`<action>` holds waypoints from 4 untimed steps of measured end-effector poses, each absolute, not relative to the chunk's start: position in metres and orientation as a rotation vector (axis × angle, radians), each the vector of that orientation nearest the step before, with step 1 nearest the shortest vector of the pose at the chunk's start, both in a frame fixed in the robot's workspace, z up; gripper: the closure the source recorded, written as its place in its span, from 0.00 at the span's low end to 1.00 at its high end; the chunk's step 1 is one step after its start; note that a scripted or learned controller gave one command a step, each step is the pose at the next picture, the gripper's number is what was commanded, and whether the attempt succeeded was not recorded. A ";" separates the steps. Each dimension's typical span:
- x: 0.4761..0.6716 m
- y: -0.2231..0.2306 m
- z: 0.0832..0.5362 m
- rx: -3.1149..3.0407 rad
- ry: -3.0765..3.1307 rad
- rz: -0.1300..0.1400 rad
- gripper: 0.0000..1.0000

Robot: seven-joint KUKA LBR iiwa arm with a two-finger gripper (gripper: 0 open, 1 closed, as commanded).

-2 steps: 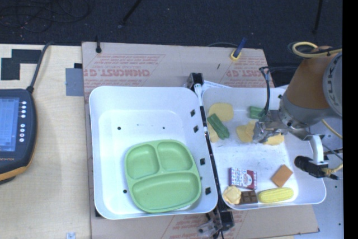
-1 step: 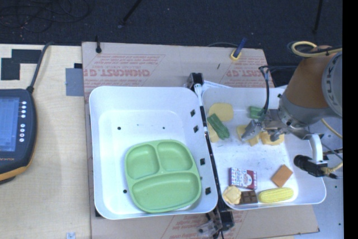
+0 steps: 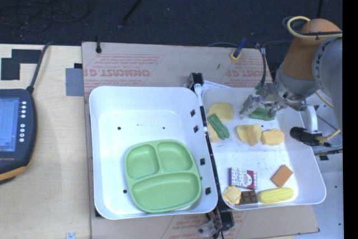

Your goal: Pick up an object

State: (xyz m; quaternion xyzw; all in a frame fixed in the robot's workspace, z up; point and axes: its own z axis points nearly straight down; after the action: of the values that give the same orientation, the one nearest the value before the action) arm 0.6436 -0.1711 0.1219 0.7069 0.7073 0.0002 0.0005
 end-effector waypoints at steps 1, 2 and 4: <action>0.621 -0.215 0.108 2.225 2.223 -0.007 0.00; 0.644 -0.189 0.086 2.220 2.226 -0.001 0.00; 0.645 -0.161 0.087 2.221 2.223 0.000 0.00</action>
State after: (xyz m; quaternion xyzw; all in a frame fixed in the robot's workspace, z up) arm 0.6447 -0.1611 0.0868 0.7067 0.7075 -0.0001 -0.0005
